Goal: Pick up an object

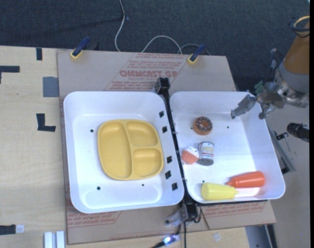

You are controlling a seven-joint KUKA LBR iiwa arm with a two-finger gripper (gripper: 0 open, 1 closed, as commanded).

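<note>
Gripper (248, 109): upper right of the frame, above the right bin's (265, 154) far corner; jaws spread, nothing between them.
Candidates: donut (202, 125) mid-bin; small can (206, 153) beside an orange-white piece (190, 156); yellow bottle (219, 191) and orange bottle (247, 180) along the near wall.
Left bin (76, 138): yellow divided plate (130, 149).
Progress: likely none yet; approach, descent, grasp and lift all remaining.

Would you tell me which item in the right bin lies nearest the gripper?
The round brown doughnut, farthest up the right bin; the can, orange pieces and yellow piece lie lower, farther from the gripper.
</note>
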